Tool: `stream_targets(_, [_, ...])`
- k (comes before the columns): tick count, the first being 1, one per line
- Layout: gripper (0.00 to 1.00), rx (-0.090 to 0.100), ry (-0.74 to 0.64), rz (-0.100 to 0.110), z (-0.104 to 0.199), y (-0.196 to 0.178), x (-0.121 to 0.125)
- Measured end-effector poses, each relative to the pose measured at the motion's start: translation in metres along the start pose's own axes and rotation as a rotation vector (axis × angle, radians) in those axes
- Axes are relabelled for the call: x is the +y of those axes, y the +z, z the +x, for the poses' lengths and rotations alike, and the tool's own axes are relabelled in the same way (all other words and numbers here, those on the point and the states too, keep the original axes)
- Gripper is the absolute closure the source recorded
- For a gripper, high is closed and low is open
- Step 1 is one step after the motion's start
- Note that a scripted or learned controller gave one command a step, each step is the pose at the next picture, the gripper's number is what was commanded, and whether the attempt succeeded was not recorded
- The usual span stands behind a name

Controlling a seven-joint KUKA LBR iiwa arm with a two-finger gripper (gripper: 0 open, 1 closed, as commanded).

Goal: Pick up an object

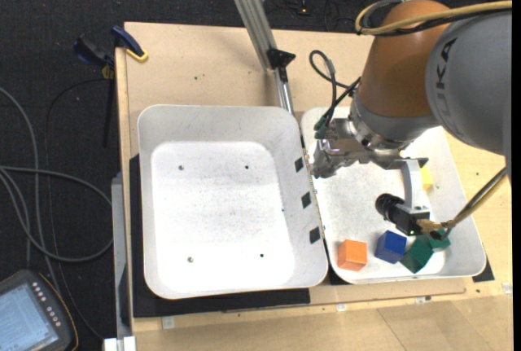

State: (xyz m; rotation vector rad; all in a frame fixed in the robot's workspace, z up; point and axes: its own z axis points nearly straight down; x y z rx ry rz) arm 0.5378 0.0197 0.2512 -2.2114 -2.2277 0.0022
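In the right bin (358,193), near its front edge, lie an orange block (352,254), a blue block (391,247) and a green block (418,256). The blue and green blocks touch. A small yellow thing (427,177) peeks out at the bin's right side, partly hidden by the arm. My gripper (324,160) hangs low over the back left part of this bin, close to its left wall and well apart from the blocks. The wrist hides how it stands and whether it holds anything.
The left bin (155,178) sits beside the right one, their walls meeting near the gripper. A slanted metal pole (254,15) crosses the back of the bench. A blue and yellow clamp (122,44) grips the bench's back left corner.
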Motion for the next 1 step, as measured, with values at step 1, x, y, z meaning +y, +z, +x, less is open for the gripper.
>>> stream_targets(1, [1.00,0.001,-0.001,-0.002,0.0581,-0.0023,-0.0008])
